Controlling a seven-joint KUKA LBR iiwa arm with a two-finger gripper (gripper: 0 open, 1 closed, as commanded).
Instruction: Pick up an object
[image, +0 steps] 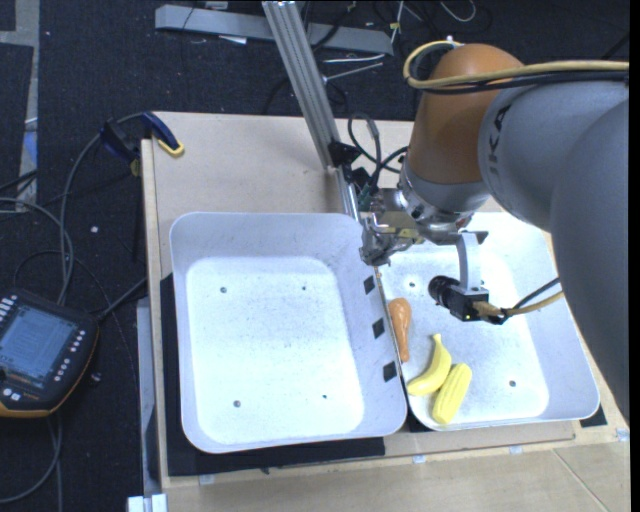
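Observation:
Three toy foods lie in the right bin (520, 330), near its left wall. An orange carrot (400, 322) lies farthest back. A yellow banana (430, 368) and a yellow corn cob (452, 392) lie side by side in front of it. My gripper (380, 245) hangs over the bin's far left corner, just behind the carrot and apart from it. The grey arm with its orange band (455, 100) covers the back right of that bin. Nothing shows in the gripper's hold.
The left bin (200, 300) stands beside the right one, and their walls meet near black tabs (378, 328). A slanted metal pole (310, 90) rises behind the gripper. A blue clamp (150, 130) grips the bench's far left corner. A teach pendant (35, 350) lies on the floor.

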